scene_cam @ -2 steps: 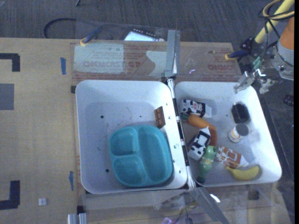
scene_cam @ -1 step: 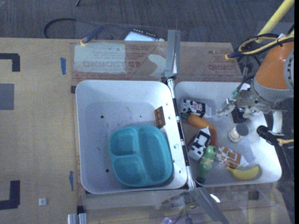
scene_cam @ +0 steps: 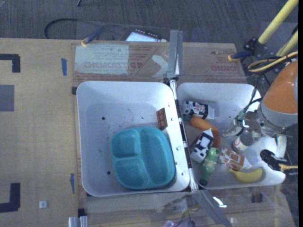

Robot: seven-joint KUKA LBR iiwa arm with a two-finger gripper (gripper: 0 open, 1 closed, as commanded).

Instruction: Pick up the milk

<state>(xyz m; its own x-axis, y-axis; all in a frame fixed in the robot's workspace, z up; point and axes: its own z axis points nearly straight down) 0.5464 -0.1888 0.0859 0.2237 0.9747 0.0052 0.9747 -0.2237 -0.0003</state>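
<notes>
Two cow-patterned black-and-white milk cartons lie in the right bin [scene_cam: 222, 90]. One milk carton [scene_cam: 196, 109] lies near the bin's far left corner, and the other milk carton [scene_cam: 202, 145] lies lower down by the left wall. My gripper [scene_cam: 240, 135] hangs over the right part of that bin, to the right of both cartons and apart from them. Nothing shows in its grasp. The arm's orange band [scene_cam: 284, 91] is above it at the right edge.
An orange carrot [scene_cam: 204, 125] lies between the cartons. A green bottle [scene_cam: 209, 161], a red-and-white packet [scene_cam: 232, 159] and a banana [scene_cam: 248, 175] lie near the front. The left bin [scene_cam: 94, 103] holds a teal divided plate [scene_cam: 142, 157] and a small brown block [scene_cam: 162, 118].
</notes>
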